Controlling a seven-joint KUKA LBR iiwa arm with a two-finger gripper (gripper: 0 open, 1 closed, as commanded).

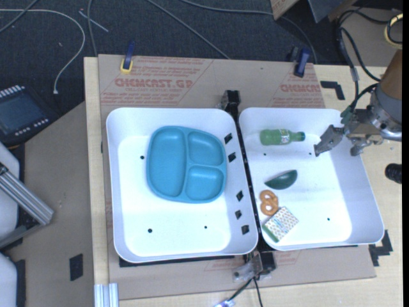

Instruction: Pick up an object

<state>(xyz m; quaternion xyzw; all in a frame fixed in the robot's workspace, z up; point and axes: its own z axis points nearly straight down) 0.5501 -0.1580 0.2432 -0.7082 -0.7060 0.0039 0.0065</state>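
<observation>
Tool [340, 142] spread wide, holding nothing, over right bin [358, 190] just right of green bottle [281, 136]; dark green bowl [281, 180], pretzel [268, 201] and packet [281, 223] lie below bottle; blue plate [186, 164] in left bin [128, 184]

arm [391, 101]: cut off by right edge | gripper [342, 142]: fingers' spread too blurred to tell

Grey arm [391, 104], dark metal fingers [324, 141], black cables looping behind wrist
</observation>
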